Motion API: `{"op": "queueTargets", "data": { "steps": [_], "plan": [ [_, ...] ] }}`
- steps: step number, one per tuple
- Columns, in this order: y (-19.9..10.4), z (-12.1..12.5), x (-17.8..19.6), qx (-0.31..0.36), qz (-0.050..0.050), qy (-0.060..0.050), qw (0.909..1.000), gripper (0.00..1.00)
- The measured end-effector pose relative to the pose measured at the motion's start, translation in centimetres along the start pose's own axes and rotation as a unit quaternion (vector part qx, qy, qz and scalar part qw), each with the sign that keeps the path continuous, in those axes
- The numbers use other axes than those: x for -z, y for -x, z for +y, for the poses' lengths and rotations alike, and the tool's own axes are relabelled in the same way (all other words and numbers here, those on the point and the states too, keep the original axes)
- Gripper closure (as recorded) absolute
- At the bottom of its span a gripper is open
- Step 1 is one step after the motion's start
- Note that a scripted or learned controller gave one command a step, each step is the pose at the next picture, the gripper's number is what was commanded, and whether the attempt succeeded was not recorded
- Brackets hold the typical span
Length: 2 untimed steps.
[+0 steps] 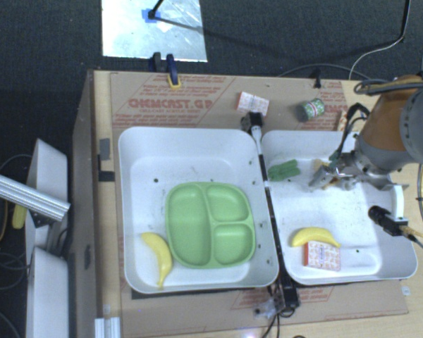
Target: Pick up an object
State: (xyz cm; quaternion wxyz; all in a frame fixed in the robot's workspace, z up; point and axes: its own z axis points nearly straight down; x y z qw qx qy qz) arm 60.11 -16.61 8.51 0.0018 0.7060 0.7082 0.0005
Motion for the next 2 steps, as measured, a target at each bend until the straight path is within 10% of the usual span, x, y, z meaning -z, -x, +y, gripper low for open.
{"op": "queueTargets", "data": {
  "steps": [1,2],
  "plan": [
    [2.3,5.4,0.1,0.001,0.000,0.001,1.0000,0.00],
    [2.2,5.6,1.3,0.003,-0.001,0.003,1.0000,1.00]
  ]
}}
